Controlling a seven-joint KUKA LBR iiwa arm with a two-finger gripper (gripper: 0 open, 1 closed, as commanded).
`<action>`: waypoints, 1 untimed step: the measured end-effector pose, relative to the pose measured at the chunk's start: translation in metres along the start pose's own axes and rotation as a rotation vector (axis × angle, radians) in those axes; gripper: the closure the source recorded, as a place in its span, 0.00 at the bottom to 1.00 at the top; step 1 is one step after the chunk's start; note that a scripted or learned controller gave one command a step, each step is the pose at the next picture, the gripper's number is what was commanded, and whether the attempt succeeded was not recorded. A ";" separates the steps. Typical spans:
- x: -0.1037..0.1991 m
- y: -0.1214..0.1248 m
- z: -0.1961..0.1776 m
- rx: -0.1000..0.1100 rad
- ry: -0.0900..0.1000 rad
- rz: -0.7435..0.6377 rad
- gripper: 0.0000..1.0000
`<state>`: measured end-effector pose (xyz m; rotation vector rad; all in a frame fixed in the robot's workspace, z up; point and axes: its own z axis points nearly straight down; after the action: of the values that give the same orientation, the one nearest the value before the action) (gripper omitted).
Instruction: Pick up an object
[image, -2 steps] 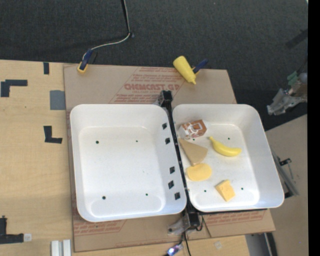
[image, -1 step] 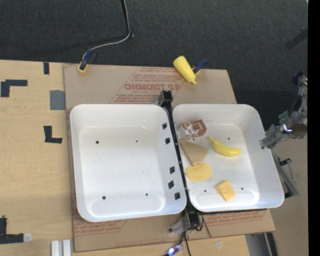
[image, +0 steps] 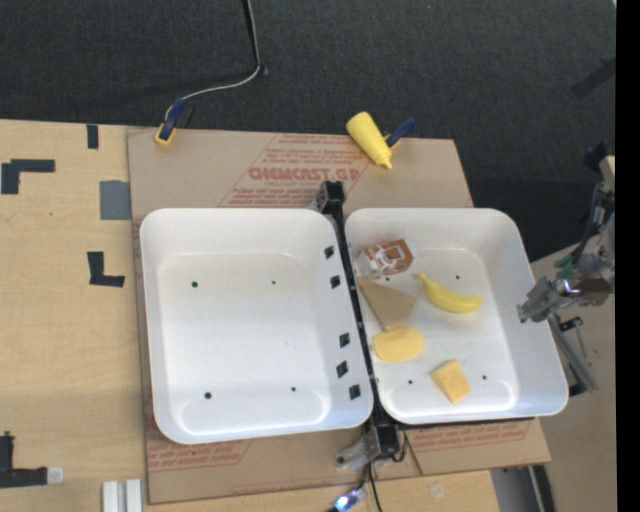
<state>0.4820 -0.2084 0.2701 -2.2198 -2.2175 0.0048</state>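
Within the right bin (image: 500, 235), a curved yellow banana (image: 450, 296); hand (image: 535, 305) state beyond telling.

2 white bins (image: 240, 225); yellow banana (image: 450, 296); yellow block (image: 451, 382); tan wedge (image: 390, 302).

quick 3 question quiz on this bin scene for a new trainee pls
1. True or false: the banana lies in the left bin.
2. Which thing sits nearest the right bin's front edge: A the yellow cheese-like wedge, B the brown packet, C the tan cardboard piece?
3. Where is the gripper?

Key: 1 false, it is in the right bin. 2 A. 3 Over the right bin's right rim.
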 end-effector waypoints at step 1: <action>0.001 0.002 -0.136 -0.019 -0.007 -0.004 1.00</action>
<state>0.4850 -0.2075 0.4059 -2.2288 -2.2345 -0.0093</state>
